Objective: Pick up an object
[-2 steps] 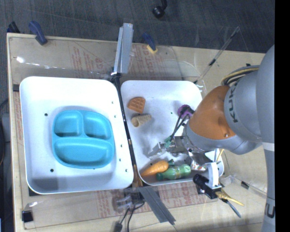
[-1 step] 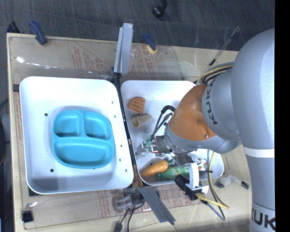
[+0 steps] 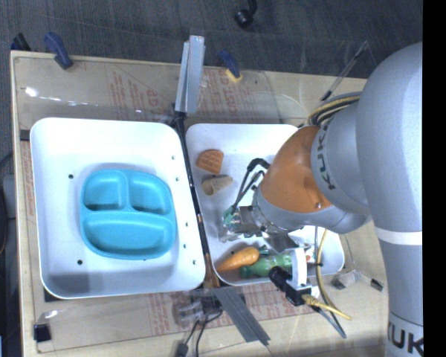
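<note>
Two shallow white bins sit side by side on the worktop (image 3: pixel 97 88). The left bin (image 3: pixel 52 199) holds a blue divided tray (image 3: pixel 128 214) lying flat near its middle, with three compartments, two smaller ones toward the far side and one long one toward the near side. The right bin (image 3: pixel 230 136) holds the loose things: a brown, bread-like piece (image 3: pixel 210 160) near its far left corner, a small pale tan piece (image 3: pixel 216 185) just beside and below it, an orange carrot (image 3: pixel 238 259) lying along the near left edge, and a green thing (image 3: pixel 271 266) just to the right of the carrot, partly covered by the arm. The grey arm (image 3: pixel 379 147) reaches in from the right, its orange band (image 3: pixel 297 181) above the middle of the right bin, and the jaws (image 3: pixel 236 225) are down inside that bin, between the tan piece and the carrot. The wrist and its cables hide the jaw tips, so I cannot tell whether they are apart or closed, or whether anything is between them. A small bit of green shows right beside the jaws, but it is too small to name. A grey bar (image 3: pixel 189 73) stands at the far side, above the gap between the bins, and blue clamps (image 3: pixel 58 49) grip the far edge of the worktop.
</note>
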`<state>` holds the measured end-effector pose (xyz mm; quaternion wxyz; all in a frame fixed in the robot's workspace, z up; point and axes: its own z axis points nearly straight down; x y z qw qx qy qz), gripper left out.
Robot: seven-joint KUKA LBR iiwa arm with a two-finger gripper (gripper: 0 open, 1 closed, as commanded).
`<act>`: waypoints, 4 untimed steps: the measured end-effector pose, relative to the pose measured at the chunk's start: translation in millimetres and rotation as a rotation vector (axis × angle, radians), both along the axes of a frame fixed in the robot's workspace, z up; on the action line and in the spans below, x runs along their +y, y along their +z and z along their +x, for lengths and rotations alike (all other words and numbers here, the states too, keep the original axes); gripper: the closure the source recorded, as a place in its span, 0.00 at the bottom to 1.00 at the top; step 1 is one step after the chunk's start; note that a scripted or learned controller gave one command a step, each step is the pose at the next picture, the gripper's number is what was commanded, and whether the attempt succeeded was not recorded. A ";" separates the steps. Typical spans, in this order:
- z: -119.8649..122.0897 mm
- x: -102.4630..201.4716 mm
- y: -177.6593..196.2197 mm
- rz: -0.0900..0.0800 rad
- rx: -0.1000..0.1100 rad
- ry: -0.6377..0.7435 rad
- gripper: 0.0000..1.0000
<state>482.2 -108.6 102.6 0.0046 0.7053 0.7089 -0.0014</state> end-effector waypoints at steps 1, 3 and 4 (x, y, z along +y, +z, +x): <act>-0.2 -3.5 0.8 -0.006 -0.001 -0.004 0.00; 36.2 -16.7 -11.2 0.010 0.006 0.001 0.00; 79.7 -23.6 -11.5 0.010 0.008 0.001 0.00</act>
